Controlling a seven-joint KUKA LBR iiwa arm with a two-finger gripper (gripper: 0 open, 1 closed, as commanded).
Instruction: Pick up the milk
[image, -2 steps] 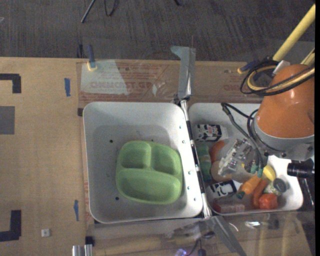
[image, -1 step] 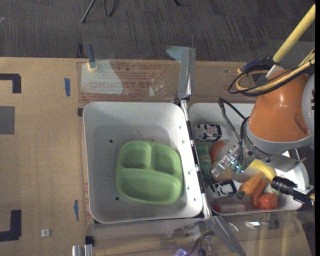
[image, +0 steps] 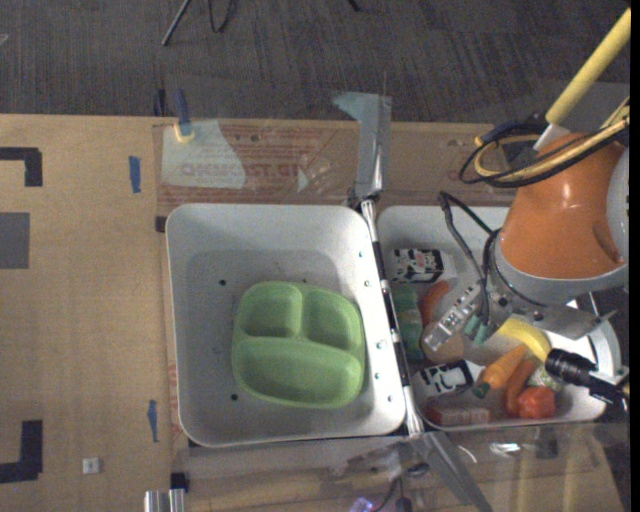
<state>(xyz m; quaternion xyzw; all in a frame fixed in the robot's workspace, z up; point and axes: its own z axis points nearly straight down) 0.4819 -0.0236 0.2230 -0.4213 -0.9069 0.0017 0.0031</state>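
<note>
A small white milk carton with black cow patches (image: 417, 263) lies near the far left corner of the right bin (image: 470, 215). A second black-and-white carton (image: 447, 376) lies lower down in the same bin, near the front. My gripper (image: 452, 322) hangs low over the middle of the right bin, between the two cartons and among the toy food. It is below and to the right of the upper carton. The orange-banded wrist (image: 560, 225) hides what lies under it.
The left bin (image: 200, 260) holds a green divided plate (image: 298, 343). Around the gripper lie a banana (image: 527, 336), a carrot (image: 500, 368), a red piece (image: 537, 402), a green box (image: 405, 300) and a pinkish block (image: 460, 412). Cables (image: 510, 150) loop at the right.
</note>
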